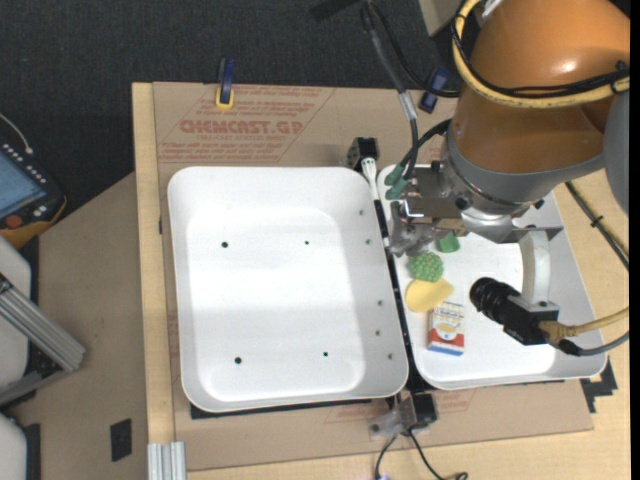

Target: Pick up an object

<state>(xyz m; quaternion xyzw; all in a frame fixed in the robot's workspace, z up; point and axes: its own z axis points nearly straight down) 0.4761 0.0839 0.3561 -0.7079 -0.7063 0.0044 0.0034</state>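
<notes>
Orange-banded grey arm [530, 78] overhangs your jaws [408, 226], whose spread you cannot tell; just below them lies the green knobbly round toy [428, 265].

The left bin [270, 288], filling the middle of the frame, offers a broad open floor, reachable from above anywhere inside its raised rim. The right bin [490, 363], at centre right, is far tighter: the arm [540, 88] hangs over its upper part and hides the floor there. Along that bin's left side, a green object [428, 265], a yellow object [428, 293] and a small red and white box [447, 329] sit close together in a column. A black cylinder [505, 306] on the arm juts over the bin's lower middle. The abutting bin walls form a ridge between the two floors.
</notes>
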